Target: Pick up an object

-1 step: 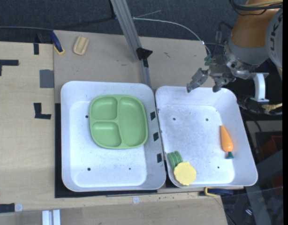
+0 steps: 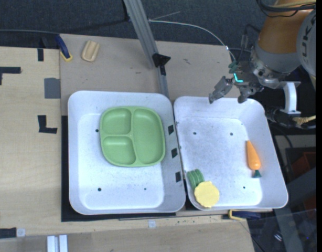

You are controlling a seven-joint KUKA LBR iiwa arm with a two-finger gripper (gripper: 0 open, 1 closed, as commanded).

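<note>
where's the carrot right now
The carrot lies in the right bin near its right wall, leafy end toward the front. The yellow and green toy sits apart at the bin's front left corner.

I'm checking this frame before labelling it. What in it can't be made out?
- Gripper: seen from above at the right bin's far rim; nothing visible between its fingers.
- Arm: its upper part is cut off by the camera view's top right edge.
- Yellow and green toy: lies at the bin's near rim; too small to identify.
- Carrot: its green end is too small to make out.
</note>
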